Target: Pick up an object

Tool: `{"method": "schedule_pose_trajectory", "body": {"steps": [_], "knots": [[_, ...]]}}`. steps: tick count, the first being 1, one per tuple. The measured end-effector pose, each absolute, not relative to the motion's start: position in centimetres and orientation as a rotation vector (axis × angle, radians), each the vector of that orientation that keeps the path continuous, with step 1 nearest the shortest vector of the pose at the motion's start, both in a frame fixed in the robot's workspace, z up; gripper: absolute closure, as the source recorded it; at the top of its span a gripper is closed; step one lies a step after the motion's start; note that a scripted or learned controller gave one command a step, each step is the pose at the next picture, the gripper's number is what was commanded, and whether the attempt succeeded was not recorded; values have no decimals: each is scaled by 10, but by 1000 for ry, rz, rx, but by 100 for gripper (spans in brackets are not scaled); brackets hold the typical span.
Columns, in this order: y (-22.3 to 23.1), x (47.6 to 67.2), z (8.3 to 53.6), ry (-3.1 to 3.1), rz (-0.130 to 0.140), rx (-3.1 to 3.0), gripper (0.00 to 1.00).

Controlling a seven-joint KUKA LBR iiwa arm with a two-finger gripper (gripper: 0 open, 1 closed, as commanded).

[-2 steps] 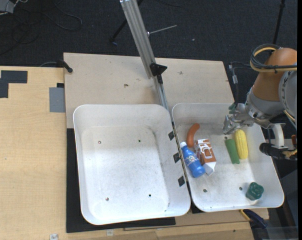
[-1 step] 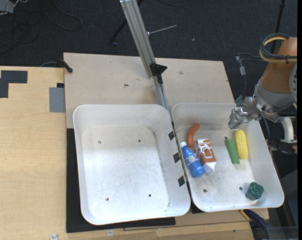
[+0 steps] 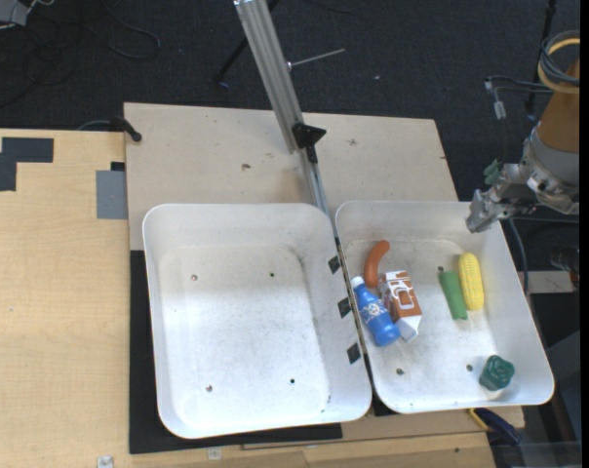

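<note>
Claw (image 3: 482,211) hangs over the right bin's (image 3: 529,383) far right rim, can't tell its state, with corn (image 3: 471,281) just below it touching a green stick (image 3: 452,294), carton (image 3: 403,303), blue bottle (image 3: 374,314) and sausage (image 3: 374,259) left, green lump (image 3: 496,372) near corner.

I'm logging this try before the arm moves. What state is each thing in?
Tool: over the right bin's far right corner, nothing seen held.
Corn: lying flat, beside the green stick.
Green stick: lying flat.
Sausage: lying, curved.
Carton: on its side, against the bottle.
Bottle: on its side, by the bin's left wall.
Green lump: in the near right corner.
Left bin: upright.
</note>
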State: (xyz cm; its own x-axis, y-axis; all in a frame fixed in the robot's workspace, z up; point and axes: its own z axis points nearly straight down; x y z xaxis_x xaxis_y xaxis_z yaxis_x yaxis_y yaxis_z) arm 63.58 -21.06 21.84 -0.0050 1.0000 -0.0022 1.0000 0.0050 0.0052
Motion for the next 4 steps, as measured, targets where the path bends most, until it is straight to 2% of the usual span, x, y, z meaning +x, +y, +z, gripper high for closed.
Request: {"method": "schedule_pose_trajectory", "body": {"steps": [2,4], "knots": [[-208,636,294,2227,2,2213,100],[-94,615,273,2231,-2,2220,100]]}}
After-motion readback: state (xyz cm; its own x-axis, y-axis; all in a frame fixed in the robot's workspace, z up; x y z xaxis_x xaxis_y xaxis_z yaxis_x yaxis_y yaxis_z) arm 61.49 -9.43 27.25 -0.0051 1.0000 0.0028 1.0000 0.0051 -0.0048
